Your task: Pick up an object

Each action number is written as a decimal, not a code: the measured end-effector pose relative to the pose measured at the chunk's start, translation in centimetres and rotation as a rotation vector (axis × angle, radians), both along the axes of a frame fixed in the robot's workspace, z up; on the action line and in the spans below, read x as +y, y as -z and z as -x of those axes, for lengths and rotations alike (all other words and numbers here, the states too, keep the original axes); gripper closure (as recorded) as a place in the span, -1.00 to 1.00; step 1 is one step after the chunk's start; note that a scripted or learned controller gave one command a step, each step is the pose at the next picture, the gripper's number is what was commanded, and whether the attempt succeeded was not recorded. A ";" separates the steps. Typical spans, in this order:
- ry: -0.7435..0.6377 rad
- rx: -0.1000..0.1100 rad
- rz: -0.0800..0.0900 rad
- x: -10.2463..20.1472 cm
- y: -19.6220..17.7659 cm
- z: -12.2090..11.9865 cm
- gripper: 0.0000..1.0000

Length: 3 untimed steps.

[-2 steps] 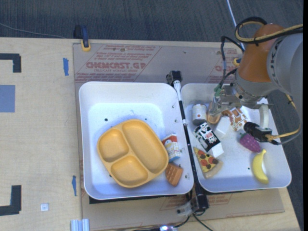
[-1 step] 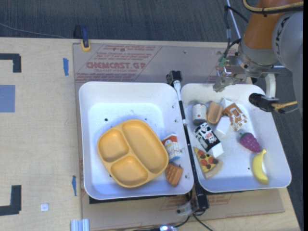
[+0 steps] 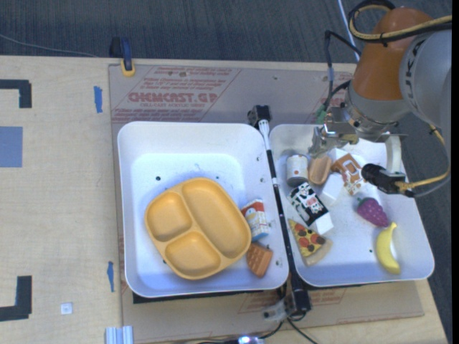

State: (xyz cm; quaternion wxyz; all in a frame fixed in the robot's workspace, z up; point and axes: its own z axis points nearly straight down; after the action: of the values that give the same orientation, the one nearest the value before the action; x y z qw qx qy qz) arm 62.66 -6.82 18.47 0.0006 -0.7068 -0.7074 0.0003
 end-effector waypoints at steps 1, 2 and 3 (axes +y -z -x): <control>0.002 0.001 -0.001 1.3 0.0 10.1 1.00; 0.000 -0.004 0.001 2.2 -4.2 1.5 1.00; 0.001 0.001 0.000 4.3 0.0 6.0 1.00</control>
State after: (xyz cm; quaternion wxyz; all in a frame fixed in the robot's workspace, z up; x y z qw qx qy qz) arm 56.62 -2.49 18.43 0.0009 -0.7072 -0.7070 0.0005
